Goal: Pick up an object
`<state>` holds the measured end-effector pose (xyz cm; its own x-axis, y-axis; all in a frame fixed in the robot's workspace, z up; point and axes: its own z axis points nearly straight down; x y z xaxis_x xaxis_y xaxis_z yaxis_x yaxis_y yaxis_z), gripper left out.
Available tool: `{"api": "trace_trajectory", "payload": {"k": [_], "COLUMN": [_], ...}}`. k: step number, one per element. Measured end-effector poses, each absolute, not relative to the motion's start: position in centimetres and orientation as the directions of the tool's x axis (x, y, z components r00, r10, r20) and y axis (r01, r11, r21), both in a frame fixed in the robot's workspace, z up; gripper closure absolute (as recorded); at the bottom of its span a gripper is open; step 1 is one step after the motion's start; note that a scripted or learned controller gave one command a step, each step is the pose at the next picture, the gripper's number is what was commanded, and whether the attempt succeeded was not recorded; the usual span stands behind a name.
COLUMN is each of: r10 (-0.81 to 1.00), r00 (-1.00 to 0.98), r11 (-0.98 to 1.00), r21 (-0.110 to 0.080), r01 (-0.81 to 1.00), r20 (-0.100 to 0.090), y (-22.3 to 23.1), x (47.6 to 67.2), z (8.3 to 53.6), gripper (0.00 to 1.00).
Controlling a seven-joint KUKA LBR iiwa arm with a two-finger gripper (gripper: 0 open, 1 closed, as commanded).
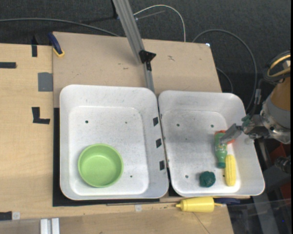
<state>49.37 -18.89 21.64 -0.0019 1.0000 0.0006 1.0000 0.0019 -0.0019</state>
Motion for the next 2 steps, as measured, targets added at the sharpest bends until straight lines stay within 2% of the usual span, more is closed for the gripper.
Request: {"api": "trace_trajectory", "payload": {"k": [1,2], "r10": [1.000,1.000], "r00": [-0.002,-0.001], "r11": [0.002,0.001], "r21": [-0.002,-0.007], "r01": [1.000,1.000], "r20": [0.000,0.002], "y": [-18.9,-17.9], "x": [49.4,48.8], "z": [21.6,16.6], "gripper": [0.00,0.00]}}
